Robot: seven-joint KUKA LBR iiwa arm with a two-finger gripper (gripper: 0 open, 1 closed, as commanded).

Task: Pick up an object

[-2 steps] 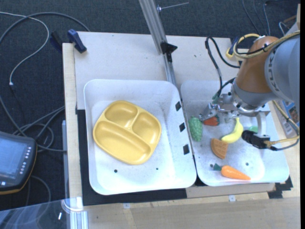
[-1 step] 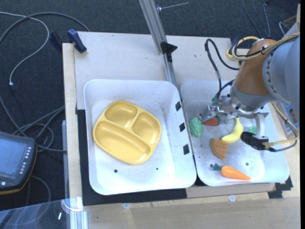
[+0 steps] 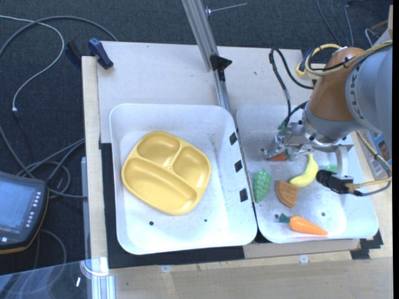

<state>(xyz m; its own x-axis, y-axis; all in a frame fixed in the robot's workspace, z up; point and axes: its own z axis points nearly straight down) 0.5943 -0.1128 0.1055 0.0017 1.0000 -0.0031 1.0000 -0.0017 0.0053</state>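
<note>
Nearest the camera in the right bin (image 3: 368, 220) lies a carrot (image 3: 307, 226), orange with a small green top pointing left; just beyond it sit a brown wedge-shaped piece (image 3: 287, 194) and a bunch of green grapes (image 3: 262, 184) close to the bin's left wall, with a banana (image 3: 305, 172) curving upward behind the wedge. Any of these could serve as the thing to pick up. Just beyond the banana the gripper (image 3: 282, 149) hangs low in the bin over a small red-orange piece (image 3: 278, 157), which seems to lie right at its tip — whether it sits between the fingers or merely beneath them is too small and cluttered to tell, and how far the gripper is open I cannot tell either. My reading is that the step in hand is the approach or the closing on a toy, not yet a lift, since every object appears to rest on the bin floor. The next move calls for a firm closing on one item and a straight rise, clear of the banana close by. The left bin (image 3: 124, 120) holds a yellow divided plate (image 3: 166, 172) near its middle. Farther back the tabotop (image 3: 156, 67) carries a blue clamp (image 3: 100, 52) at its left corner and a slanted metal rail (image 3: 199, 27). No brand, label or writing can be read anywhere — the dark screen (image 3: 19, 207) at left shows nothing legible.
</note>
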